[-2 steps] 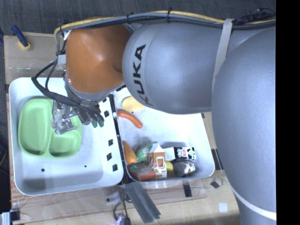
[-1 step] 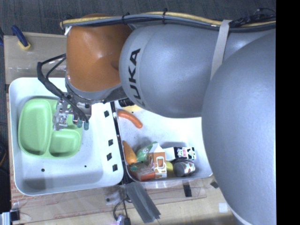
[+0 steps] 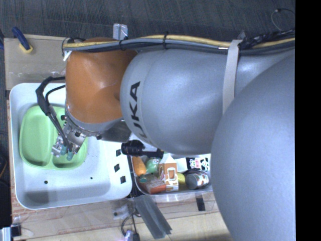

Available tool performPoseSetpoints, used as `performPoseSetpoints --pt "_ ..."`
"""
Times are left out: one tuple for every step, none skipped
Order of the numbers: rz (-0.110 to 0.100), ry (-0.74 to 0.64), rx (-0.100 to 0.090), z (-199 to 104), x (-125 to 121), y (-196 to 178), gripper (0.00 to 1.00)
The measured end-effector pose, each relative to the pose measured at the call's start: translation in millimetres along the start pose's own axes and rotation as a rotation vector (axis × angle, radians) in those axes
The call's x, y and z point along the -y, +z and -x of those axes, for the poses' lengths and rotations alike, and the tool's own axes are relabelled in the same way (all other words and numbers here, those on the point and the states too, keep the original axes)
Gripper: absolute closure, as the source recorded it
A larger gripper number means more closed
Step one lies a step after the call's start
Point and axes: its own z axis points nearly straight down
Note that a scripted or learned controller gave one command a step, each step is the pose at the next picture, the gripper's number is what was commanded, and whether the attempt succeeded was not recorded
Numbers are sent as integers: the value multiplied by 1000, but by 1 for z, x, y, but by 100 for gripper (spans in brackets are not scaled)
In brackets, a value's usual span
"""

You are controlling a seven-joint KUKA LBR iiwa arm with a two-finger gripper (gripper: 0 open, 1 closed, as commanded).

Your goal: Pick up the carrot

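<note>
The carrot [image 3: 139, 166], a short orange piece, lies at the left end of the right bin [image 3: 150, 192], just under the arm. My gripper [image 3: 63, 150] hangs over the left bin [image 3: 30, 195], above the right edge of a green bowl [image 3: 35, 134] there. It is far to the left of the carrot. The arm's grey and orange body covers most of the right bin.
Beside the carrot in the right bin lie a green item [image 3: 152, 164], an orange-and-white box [image 3: 169, 176], a red-brown item [image 3: 155, 187] and a dark can [image 3: 197, 179]. A black cable [image 3: 45, 92] loops over the left bin. A blue clamp [image 3: 21, 38] sits at the bench's back left corner.
</note>
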Motion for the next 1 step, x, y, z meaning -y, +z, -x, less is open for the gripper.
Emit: performPoseSetpoints --pt "3 398 1 4 -2 -1 100"
